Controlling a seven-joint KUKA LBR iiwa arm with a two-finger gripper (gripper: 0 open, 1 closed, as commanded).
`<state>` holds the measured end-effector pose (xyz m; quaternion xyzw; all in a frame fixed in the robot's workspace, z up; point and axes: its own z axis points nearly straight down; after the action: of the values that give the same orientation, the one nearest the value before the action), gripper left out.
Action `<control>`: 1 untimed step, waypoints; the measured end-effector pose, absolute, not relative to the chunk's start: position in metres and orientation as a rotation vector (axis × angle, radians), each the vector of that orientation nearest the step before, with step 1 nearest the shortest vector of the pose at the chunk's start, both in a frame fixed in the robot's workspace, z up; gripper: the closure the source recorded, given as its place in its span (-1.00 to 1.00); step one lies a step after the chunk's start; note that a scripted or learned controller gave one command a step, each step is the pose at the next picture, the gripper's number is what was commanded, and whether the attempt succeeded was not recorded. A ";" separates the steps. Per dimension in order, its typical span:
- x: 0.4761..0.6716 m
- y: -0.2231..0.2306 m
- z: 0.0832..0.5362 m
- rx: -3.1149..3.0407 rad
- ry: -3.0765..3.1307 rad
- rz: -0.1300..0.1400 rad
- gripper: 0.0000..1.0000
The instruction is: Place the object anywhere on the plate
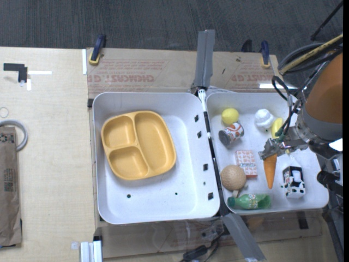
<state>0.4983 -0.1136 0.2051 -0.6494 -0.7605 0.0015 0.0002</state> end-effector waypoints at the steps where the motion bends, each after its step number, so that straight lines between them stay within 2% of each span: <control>1: 0.498 -0.114 0.205 -2.040 -2.388 0.005 -1.00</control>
<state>0.4983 -0.1137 0.2052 -0.6495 -0.7603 0.0015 0.0002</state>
